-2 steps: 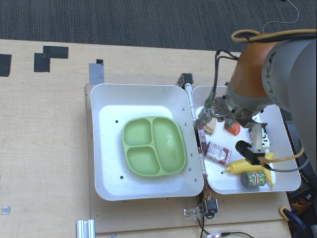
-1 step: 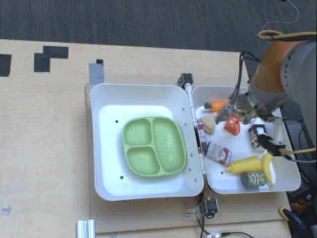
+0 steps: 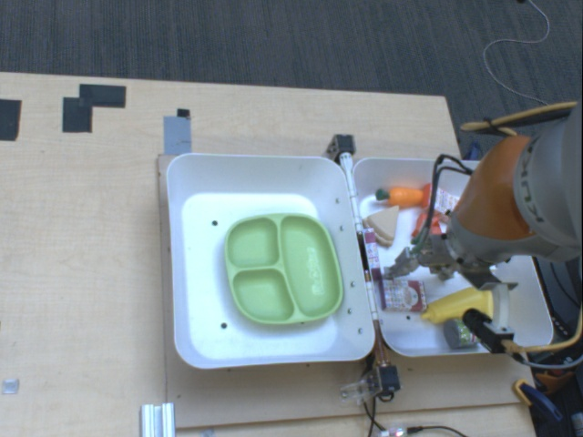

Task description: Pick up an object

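arm [image 3: 510, 198] reaches in over the right bin [image 3: 537, 335], wrist low among the clutter. gripper [image 3: 407, 260] sits near the bin's left wall; metal parts visible there but can't tell if the end effector is wide, narrow or on anything. nothing seen clearly held.

right bin contents: orange carrot-like item [image 3: 405, 194] at top, pale wedge [image 3: 387, 226] just below it, flat printed packet [image 3: 401, 294] under/beside the gripper, yellow banana-like item [image 3: 455, 306] lower right of gripper, small dark/green item [image 3: 460, 335] near bottom. left bin [image 3: 182, 244] holds a green divided plate [image 3: 282, 269], well apart from the arm.

step in hand (judgement): approach/grasp phase, tool down at bin level, prob. going for the packet or the wedge; which one unclear. no lift evident, so task not done.

next move calls for: close on whichever item is under the tool, then a straight lift w/ check that sth comes up. packet lies flat = hard to pinch, likely slip. wedge or banana item offer more bulk. bin wall close on the left, so little room for side travel.
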Action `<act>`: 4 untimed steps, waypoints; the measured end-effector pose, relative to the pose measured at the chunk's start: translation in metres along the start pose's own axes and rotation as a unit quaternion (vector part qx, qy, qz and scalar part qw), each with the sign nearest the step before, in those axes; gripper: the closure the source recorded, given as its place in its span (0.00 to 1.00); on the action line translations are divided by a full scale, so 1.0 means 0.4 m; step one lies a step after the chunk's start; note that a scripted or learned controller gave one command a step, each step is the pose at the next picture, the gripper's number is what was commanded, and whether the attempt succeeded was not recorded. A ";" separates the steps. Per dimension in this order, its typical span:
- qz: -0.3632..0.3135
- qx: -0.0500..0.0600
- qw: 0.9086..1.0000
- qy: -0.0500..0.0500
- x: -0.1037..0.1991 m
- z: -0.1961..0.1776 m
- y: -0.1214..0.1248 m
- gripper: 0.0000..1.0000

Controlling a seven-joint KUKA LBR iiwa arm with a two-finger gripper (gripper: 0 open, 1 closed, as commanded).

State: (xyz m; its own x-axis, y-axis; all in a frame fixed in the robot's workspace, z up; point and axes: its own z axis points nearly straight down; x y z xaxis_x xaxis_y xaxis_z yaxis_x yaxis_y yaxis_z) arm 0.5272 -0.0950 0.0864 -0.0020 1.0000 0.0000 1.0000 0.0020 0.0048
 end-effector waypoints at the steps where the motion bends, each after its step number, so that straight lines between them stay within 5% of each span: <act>1: -0.001 -0.003 1.000 0.000 0.002 -0.029 0.006 1.00; 2: 0.000 -0.003 1.000 0.000 0.002 -0.029 0.006 0.00; 3: -0.002 -0.004 1.000 0.001 0.004 -0.056 0.009 1.00; 4: -0.002 -0.004 1.000 0.001 0.004 -0.056 0.009 0.00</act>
State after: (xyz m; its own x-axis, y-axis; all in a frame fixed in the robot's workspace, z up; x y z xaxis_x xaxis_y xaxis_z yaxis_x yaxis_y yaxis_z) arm 0.5308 -0.0936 0.1087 -0.0050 1.0000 0.0014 0.9999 0.0050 0.0134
